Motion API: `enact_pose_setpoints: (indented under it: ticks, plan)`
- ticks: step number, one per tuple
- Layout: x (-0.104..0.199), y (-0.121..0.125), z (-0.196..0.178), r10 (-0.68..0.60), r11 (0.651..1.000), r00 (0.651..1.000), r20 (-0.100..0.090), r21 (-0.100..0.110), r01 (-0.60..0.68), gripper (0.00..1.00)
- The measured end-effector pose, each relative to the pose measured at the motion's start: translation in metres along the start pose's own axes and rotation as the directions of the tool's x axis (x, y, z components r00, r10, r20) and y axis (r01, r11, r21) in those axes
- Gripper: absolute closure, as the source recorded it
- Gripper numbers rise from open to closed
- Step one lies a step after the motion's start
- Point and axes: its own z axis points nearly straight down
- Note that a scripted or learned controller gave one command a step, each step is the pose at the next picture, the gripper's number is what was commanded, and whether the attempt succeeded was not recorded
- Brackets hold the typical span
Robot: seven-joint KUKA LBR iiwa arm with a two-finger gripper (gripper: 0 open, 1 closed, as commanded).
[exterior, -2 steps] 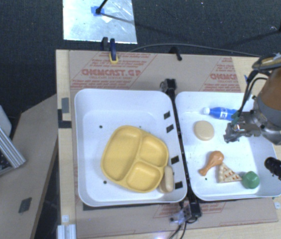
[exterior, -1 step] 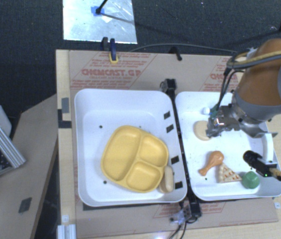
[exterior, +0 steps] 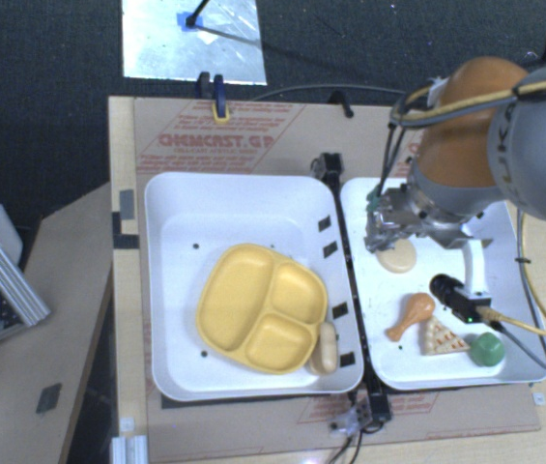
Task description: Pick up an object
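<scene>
**Gripper:** The gripper (exterior: 385,228) hangs low in the right bin (exterior: 417,370), near its left edge, touching or just above a pale disc (exterior: 397,257). Whether it is released or clenched cannot be told, and no grasp is confirmed.

**Task thing:** The disc lies flat on the bin floor, apart from the other items. It is judged the likely target because it has room around it.

**Other items:** A drumstick (exterior: 411,315), a wedge (exterior: 443,339) and a green piece (exterior: 488,349) sit along the bin's near edge. The first two are close together, which would make them awkward to grasp.

**Left bin:** The left bin (exterior: 186,211) holds a yellow tray (exterior: 258,307), with a roll (exterior: 326,348) against the tray's near right corner.

**Risk:** The disc is thin and flat, so the grip could slip off its rim.
</scene>
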Motion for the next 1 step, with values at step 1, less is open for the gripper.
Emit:
enact_pose_setpoints:
  ticks: [1]
  plan:
    - [0.0537, 0.0290, 0.0046, -0.001, 1.000, 1.000, 0.000, -0.001, 0.001, 1.00]
